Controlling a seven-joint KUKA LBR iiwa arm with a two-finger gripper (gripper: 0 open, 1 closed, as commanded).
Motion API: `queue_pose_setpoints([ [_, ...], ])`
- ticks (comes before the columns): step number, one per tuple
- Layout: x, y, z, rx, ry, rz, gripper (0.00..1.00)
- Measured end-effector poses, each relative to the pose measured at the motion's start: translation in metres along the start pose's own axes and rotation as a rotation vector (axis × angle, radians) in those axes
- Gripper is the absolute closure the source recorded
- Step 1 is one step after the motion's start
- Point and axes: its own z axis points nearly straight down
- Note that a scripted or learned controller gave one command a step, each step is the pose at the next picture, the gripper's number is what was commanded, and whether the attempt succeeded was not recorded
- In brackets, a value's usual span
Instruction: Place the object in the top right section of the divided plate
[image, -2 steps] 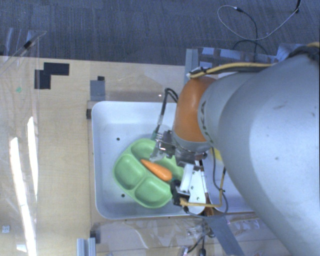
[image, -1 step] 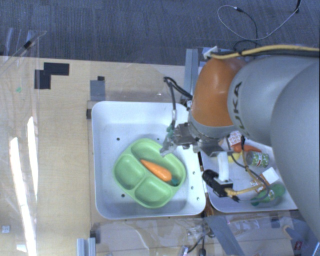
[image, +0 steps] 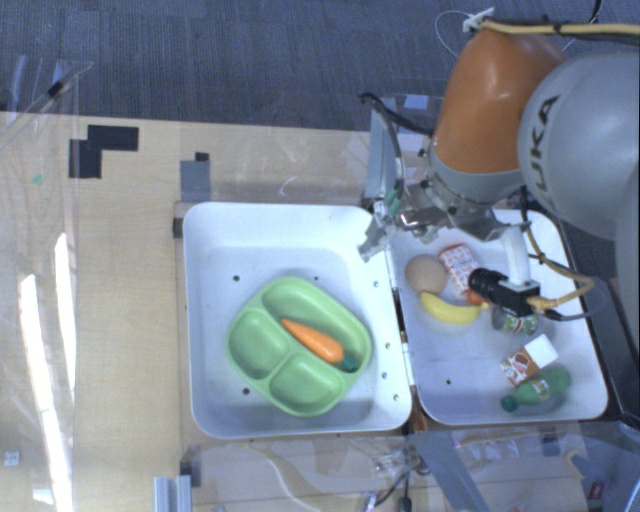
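Observation:
A green divided plate (image: 262, 340) sits in the left white bin (image: 215, 260). An orange carrot (image: 313, 340) lies slantwise in the plate's upper right section, with a small dark teal piece (image: 350, 363) at its lower end by the rim. My gripper (image: 378, 232) hangs over the ridge between the two bins, above and to the right of the plate, apart from the carrot. The grey and orange arm (image: 500, 100) fills the upper right behind it.
The right bin (image: 450, 385) holds a beige egg-shaped thing (image: 425, 273), a banana (image: 448, 310), a red-and-white carton (image: 458, 264), a can (image: 515, 321), a small box (image: 530, 360) and a green bottle (image: 538, 390). Cables trail from the wrist over them.

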Motion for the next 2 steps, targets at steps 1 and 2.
queue_pose_setpoints([
  [1, -0.049, 0.055, -0.079, -0.003, -0.001, -0.045, 0.00],
  [2, -0.098, 0.064, -0.019, 0.001, -0.001, -0.042, 0.00],
])
